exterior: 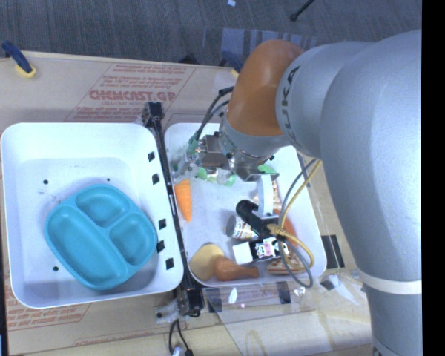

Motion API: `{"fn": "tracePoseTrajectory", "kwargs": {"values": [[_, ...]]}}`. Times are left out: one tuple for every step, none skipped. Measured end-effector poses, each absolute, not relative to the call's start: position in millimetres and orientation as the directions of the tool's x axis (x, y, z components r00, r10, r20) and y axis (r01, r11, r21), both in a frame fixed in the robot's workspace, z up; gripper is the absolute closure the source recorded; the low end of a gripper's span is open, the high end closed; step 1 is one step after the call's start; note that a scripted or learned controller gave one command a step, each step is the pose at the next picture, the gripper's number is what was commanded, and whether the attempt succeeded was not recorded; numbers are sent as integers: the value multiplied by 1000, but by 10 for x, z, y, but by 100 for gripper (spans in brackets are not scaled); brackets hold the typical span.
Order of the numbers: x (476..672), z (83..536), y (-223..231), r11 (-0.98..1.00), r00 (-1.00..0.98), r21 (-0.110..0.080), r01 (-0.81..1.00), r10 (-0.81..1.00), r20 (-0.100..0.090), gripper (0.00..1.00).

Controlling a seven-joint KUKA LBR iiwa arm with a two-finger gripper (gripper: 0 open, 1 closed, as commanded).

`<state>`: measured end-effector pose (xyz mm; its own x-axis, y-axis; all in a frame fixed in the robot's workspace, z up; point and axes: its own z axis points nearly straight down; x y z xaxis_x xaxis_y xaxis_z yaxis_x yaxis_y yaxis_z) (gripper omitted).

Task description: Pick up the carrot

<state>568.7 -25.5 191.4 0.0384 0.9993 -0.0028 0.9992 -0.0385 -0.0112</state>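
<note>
The orange carrot (182,199) lies in the right bin (305,212), right against its left wall, pointing toward the front. My gripper (208,159) hangs over the back left part of that bin, just behind the carrot and a little to its right. The wrist and the grey arm hide most of it from above. Nothing can be seen held in it.
A small green thing (205,174) lies under the gripper. A tan and brown rounded object (216,265) rests at the front of the right bin, with small packages (267,192) and a little can (241,231) to the right. A blue divided plate (100,233) lies in the left bin (30,154).
</note>
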Motion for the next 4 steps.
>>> {"fn": "tracePoseTrajectory", "kwargs": {"values": [[5366,1903,-233,-169,169,-14,985,986,-2,0],[6380,1757,-976,-8,8,-6,1000,1000,-4,0],[5905,1923,-268,57,-57,-7,998,998,4,0],[5384,1910,-245,92,-92,-9,996,996,1,0]]}}
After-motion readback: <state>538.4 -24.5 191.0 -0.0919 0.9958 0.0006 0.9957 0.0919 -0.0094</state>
